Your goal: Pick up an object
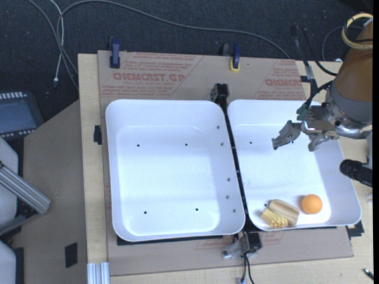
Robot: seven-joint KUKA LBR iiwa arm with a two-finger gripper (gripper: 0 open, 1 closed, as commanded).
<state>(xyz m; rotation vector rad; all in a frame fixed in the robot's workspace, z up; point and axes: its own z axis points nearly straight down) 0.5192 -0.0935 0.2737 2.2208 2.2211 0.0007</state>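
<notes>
Camera view is showing the gripper [299,136] hovering over the right bin [260,123], jaws seemingly spread open and gripping nothing. An orange ball [311,204] and a corn cob [280,213] are lying near the bin's front edge.

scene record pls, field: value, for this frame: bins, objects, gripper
left bin: white, shallow, nothing visible inside
right bin: white, shallow, holds two objects near its front edge
orange ball: front right of the right bin
corn cob: front of the right bin, just left of the orange ball
gripper: over the back half of the right bin, nothing visible between its fingers, apart from both objects
arm: enters from the right of the view
</notes>
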